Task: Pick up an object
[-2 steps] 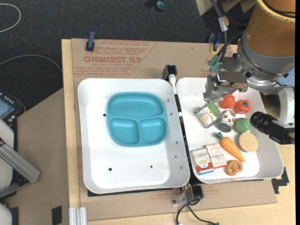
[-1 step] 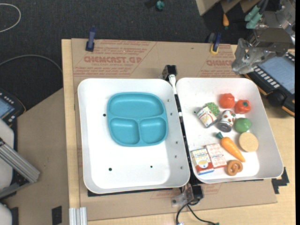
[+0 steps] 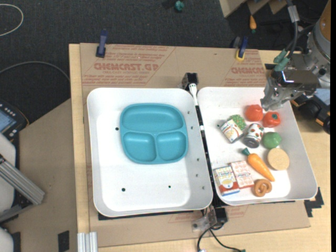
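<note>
Claw point(image 3: 271, 105) hanging over the right bin point(image 3: 226, 100) at about 1 o'clock of it, tips just above the gap between two red toy pieces; open or clenched, cannot tell, and nothing seen held between its tips. Grey arm point(image 3: 310, 67) reaching in from 3 o'clock.

Right bin crowded with toy food: red tomato-like piece point(image 3: 253, 112) just at 7 o'clock of the claw, second red piece with a green top point(image 3: 272, 119) just beside it at 3 o'clock. Green-and-white packet point(image 3: 232, 128) at 9 o'clock of those, small can point(image 3: 253, 135) touching it. Green round piece point(image 3: 271, 139) below the red ones, tan round cookie point(image 3: 277, 159) under that. Orange carrot point(image 3: 259, 164) lying slantwise near the centre. Two small cartons point(image 3: 233, 176) side by side at 6 o'clock, brown pretzel point(image 3: 261, 187) just right of them.

Left bin point(image 3: 102, 161) holding a teal divided plate point(image 3: 154, 132), three compartments, set toward 12 o'clock.

Both bins resting on a cardboard sheet point(image 3: 157, 62) on the bench
</note>
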Controlling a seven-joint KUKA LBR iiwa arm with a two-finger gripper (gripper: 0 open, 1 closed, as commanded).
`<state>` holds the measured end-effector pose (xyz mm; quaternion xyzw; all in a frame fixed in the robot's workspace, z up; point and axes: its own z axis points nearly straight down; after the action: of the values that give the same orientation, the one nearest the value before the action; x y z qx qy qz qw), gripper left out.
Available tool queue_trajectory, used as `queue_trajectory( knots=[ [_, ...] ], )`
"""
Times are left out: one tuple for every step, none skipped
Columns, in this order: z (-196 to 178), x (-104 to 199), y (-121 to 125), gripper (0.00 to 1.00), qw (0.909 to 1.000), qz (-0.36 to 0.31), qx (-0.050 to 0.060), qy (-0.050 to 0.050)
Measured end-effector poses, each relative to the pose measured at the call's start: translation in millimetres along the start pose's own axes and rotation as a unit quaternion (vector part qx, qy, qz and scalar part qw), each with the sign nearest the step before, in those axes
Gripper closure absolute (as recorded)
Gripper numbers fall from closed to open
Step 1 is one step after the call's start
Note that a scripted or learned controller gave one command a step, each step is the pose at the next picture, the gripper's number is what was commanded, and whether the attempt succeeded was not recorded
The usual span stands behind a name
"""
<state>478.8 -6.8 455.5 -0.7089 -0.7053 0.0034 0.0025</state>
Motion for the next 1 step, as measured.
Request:
queue_trajectory(
  knots=[
    [-61.3, 77.6, -0.1, 1.0, 0.9999, -0.007, -0.008, 0.002]
  ],
)
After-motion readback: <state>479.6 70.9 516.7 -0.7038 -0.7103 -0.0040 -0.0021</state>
